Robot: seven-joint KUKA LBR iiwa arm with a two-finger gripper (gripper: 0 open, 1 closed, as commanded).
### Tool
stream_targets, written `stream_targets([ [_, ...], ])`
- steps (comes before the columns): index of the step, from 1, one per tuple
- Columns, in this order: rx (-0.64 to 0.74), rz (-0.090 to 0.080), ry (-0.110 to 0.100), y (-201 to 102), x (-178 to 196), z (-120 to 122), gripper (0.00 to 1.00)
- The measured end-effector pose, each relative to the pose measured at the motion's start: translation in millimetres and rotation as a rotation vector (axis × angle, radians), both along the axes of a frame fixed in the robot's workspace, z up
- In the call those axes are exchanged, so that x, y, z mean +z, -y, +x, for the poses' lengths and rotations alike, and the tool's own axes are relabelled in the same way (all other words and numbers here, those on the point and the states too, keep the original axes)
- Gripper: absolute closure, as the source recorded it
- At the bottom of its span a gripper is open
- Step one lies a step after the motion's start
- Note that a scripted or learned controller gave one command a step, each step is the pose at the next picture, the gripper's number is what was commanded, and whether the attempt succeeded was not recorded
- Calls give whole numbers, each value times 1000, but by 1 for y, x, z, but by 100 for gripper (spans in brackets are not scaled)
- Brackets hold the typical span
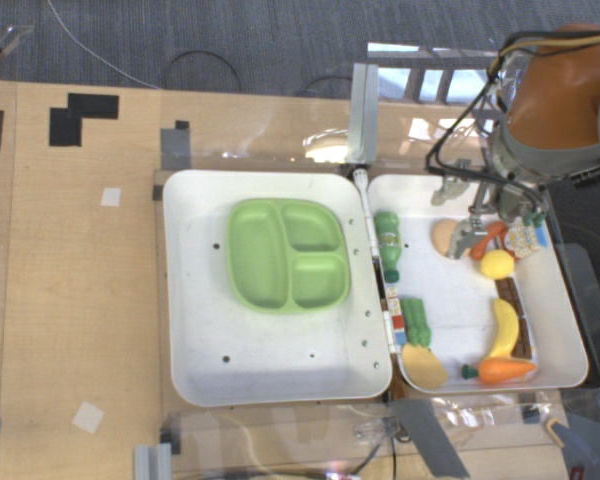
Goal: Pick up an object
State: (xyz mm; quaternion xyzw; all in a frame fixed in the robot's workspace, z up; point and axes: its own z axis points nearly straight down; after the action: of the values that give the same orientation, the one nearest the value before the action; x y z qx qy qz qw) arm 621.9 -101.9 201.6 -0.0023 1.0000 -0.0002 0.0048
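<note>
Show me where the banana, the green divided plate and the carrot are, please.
banana (504,330): camera view, middle of its curved body.
green divided plate (242,258): camera view, floor of its large left compartment.
carrot (504,370): camera view, middle of its orange body.

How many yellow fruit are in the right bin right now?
2: a lemon beside the end effector near the bin's far right side, and a banana along the right wall below it. The arm may hide others.

Wooden bench (70,298) bearing two white bins (195,368)
</note>
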Motion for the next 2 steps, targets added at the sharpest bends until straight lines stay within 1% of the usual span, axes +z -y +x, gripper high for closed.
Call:
stream_targets([
  [1,122,-2,2,52,-106,-40,0],
  [2,88,-3,8,47,-111,-81,0],
])
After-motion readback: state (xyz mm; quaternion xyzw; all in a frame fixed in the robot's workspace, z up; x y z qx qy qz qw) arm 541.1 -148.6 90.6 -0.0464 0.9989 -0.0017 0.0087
